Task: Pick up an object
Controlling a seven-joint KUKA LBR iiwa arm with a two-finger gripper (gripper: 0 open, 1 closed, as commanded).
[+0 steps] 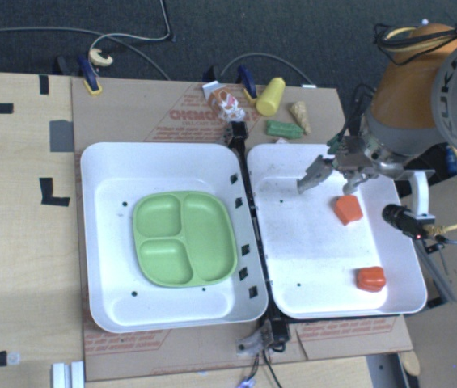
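The gripper hangs over the far part of the right bin, fingers spread wide with nothing between them. An orange block lies in that bin just near of the right-hand fingertip. A second orange object sits near the bin's near right corner, well apart from the gripper. The left bin holds a green divided plate. A yellow object and a green piece rest on the cardboard beyond the bins.
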